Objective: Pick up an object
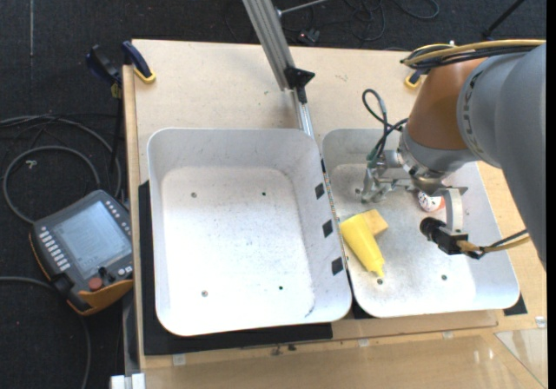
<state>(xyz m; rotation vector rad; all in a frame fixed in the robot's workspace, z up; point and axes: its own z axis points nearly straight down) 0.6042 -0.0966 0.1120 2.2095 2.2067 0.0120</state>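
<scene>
In the right bin [486, 287] a yellow cone-shaped object [363, 245] lies near the bin's left wall, its tip pointing toward the front. A tan block [375, 220] sits against its upper end. My gripper [373, 190] hangs low over the back of the right bin, just above and behind the yellow object, apart from it. Nothing shows between its fingers. A small white and red object [426, 201] peeks out beside the wrist, partly hidden by the arm.
The left bin [174, 153] lies beside the right one, sharing a raised middle wall. A slanted metal pole [265, 18] comes down to the bins' back junction. The grey arm with its orange band [443, 101] covers the right bin's back right. A black fitting [439, 235] with cable hangs below the wrist.
</scene>
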